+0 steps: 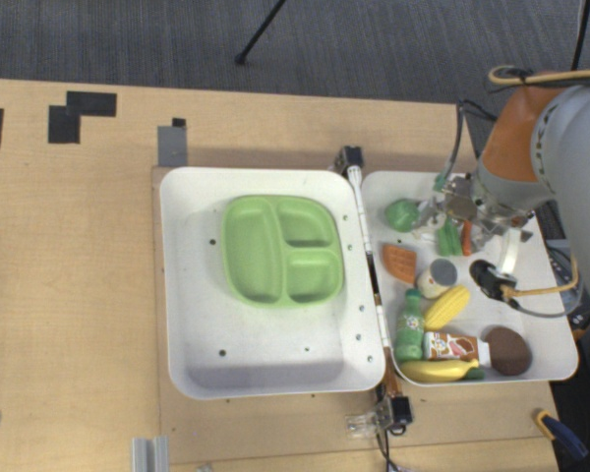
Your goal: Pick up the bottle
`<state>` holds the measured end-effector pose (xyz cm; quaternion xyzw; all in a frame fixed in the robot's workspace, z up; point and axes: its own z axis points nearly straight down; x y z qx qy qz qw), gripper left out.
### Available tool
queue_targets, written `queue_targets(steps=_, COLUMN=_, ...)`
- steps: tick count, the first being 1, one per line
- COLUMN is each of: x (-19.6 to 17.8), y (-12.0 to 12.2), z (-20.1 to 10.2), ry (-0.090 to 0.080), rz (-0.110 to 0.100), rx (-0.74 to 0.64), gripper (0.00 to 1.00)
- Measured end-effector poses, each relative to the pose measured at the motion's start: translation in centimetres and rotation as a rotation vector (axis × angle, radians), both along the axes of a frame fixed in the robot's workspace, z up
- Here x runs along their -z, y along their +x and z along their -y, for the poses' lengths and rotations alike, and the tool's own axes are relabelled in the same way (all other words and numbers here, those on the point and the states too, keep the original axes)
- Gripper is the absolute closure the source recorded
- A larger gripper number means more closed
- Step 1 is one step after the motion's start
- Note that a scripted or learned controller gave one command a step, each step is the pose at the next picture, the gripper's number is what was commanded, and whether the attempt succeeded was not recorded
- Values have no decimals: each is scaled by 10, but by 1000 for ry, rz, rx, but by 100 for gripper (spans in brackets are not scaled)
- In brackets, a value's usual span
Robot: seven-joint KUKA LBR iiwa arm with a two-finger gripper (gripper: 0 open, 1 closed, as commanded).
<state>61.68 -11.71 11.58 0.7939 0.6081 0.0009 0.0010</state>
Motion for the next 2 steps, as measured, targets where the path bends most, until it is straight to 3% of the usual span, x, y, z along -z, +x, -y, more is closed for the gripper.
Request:
queue_targets(steps=1, x=-10, y=1, z=-1, ry=0, rz=1, rx=-7, gripper=100)
queue_targets(steps=2, x=-104, y=-62, z=-20, ry=0, rz=1, rx=-35, gripper=100)
